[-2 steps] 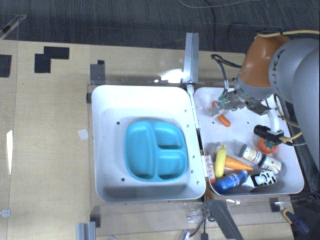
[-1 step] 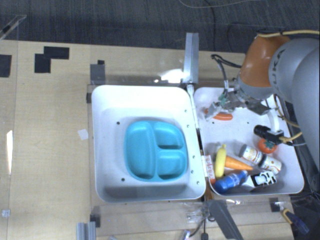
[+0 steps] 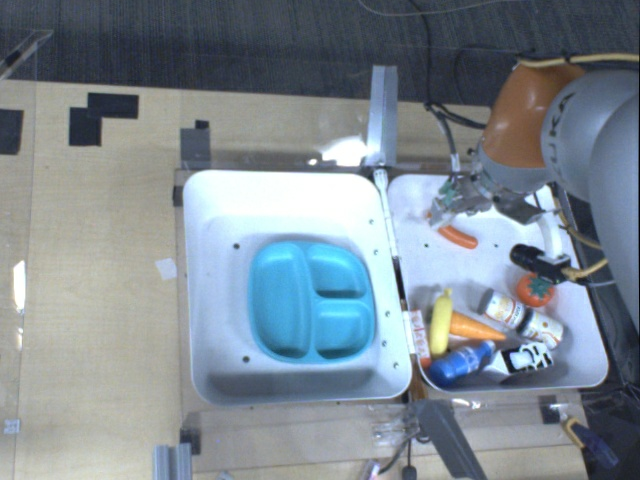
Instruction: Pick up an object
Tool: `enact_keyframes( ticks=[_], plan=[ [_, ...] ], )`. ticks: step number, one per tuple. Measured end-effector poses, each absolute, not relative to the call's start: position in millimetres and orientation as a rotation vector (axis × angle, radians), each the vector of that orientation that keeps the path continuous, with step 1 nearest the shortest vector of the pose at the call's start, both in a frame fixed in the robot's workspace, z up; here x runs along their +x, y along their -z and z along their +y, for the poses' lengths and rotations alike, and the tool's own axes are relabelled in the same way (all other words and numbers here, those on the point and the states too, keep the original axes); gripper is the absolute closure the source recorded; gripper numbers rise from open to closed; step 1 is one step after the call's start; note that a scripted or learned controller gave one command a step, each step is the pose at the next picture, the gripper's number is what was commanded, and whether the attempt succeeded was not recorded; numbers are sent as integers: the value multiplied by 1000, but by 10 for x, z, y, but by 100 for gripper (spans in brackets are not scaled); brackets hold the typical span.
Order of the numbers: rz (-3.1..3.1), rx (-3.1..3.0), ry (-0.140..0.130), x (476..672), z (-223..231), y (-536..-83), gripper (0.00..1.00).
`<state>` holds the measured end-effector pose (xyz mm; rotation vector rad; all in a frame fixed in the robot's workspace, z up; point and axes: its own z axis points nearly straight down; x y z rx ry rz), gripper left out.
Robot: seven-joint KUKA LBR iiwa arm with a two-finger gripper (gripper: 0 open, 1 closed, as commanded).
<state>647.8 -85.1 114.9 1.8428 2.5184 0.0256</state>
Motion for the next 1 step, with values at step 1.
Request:
enact_keyframes(
  ticks=[1],
  plan=[
    [2280,2153,-7,6269,-468,-2467,100]
  ],
)
